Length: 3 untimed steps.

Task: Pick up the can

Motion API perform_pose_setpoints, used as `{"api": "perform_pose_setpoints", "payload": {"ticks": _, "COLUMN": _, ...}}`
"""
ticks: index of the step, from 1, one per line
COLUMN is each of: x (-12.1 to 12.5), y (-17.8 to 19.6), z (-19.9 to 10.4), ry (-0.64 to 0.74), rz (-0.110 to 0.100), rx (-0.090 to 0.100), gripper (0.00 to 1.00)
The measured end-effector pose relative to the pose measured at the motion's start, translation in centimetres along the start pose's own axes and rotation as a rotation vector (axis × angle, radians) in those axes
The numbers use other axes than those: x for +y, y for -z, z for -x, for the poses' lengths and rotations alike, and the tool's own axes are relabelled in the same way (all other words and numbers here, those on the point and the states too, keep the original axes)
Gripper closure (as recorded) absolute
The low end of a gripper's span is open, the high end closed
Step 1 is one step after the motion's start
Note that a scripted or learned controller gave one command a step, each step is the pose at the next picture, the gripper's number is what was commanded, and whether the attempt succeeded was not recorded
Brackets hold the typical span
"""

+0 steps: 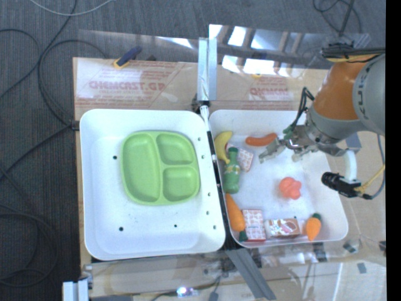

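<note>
A small pale object with a red pattern point(245, 160), which looks like the can, lies in the right bin point(338, 231) beside a green bottle point(232, 171). My gripper point(283, 152) hangs over the upper middle of that bin, to the right of the can and just below an orange sausage point(260, 140). Its fingers point(268, 153) are spread open with nothing between them. The grey arm with its orange band point(341, 96) comes in from the right.
The right bin also holds a banana point(222, 144), a red-orange lump point(289, 187), a carrot point(235, 213), two small printed boxes point(254, 224) point(282, 227) and a little carrot point(312, 226). A green divided plate point(160, 167) sits in the left bin point(100, 231).
</note>
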<state>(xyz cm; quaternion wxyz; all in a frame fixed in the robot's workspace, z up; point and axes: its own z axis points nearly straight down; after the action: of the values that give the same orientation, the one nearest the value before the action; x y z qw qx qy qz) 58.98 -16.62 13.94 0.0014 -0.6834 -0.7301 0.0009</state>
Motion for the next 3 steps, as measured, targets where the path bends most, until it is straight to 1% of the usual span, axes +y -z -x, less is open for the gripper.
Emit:
{"api": "perform_pose_setpoints", "payload": {"ticks": 1, "x": 0.7, "y": -5.0, "z": 1.2, "ry": -0.147, "rz": 0.011, "rx": 0.001, "gripper": 0.00}}
{"api": "perform_pose_setpoints", "payload": {"ticks": 2, "x": -2.9, "y": -4.8, "z": 1.0, "ry": -0.182, "rz": 0.007, "rx": -0.003, "gripper": 0.00}}
{"api": "perform_pose_setpoints", "payload": {"ticks": 3, "x": -7.1, "y": -4.9, "z": 2.1, "ry": -0.453, "rz": 0.022, "rx": 0.001, "gripper": 0.00}}
